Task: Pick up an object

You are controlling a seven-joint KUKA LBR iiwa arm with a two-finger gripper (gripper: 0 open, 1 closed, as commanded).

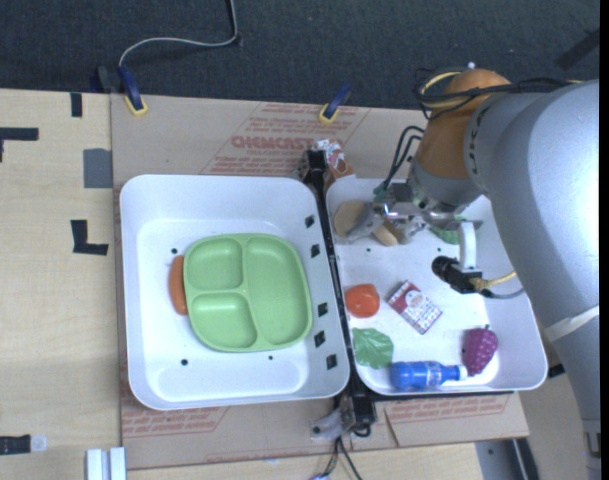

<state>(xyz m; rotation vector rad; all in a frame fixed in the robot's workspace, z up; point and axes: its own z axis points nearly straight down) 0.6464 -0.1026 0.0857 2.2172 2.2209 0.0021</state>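
Observation:
My gripper (369,223) is low in the far left corner of the right bin (519,308), close to the divider between the bins. A tan, bread-like object (386,234) lies right against it, partly hidden by the gripper. Closer to the front of that bin lie an orange-red round fruit (362,300), a small red box (415,306), a green leafy piece (372,347), a blue bottle (424,374) on its side and a purple bunch of grapes (479,348). A bit of green (449,234) peeks out under the wrist.
The left bin (144,218) holds a green divided plate (249,290) with an orange carrot-like piece (176,283) at its left edge. The grey arm (544,188) covers the right bin's far right. A black cable (459,273) hangs over that bin.

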